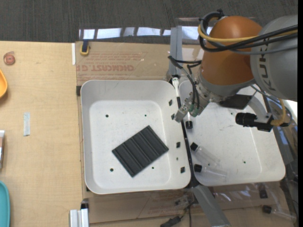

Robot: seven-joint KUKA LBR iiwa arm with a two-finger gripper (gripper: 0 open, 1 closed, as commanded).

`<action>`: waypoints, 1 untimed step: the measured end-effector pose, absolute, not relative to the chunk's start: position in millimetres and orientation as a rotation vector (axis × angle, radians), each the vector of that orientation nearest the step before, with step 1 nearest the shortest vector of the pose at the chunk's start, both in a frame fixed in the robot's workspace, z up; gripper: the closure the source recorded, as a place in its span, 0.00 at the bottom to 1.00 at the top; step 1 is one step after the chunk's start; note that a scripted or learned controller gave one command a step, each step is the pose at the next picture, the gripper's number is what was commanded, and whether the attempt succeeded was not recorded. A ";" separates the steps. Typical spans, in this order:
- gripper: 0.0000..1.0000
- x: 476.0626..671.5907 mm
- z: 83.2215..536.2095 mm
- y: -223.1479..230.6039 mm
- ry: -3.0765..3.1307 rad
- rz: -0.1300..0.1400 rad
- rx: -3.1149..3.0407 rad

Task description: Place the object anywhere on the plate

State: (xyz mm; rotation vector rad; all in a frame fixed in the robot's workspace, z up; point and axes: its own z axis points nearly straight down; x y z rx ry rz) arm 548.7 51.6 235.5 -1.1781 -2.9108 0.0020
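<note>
1. Currently the dark ribbed plate [140, 151] lies flat on the floor of the left bin [94, 98], turned at an angle to the bin walls, slightly toward the bin's near right part.
2. Gripper [182, 115] hangs at the top of the divider between the left bin and the right bin [265, 169], above and to the right of the plate, well apart from it.
3. Its state cannot be read: the orange band [229, 51] and wrist body cover most of it, so I cannot tell if anything is held.
4. A small clear object [208, 157], hard to make out, lies in the right bin near the divider, to the right of the plate.
5. Cardboard [118, 63] lies behind the left bin.
</note>
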 end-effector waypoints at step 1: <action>1.00 548.3 191.9 66.5 -2.970 0.002 -1.020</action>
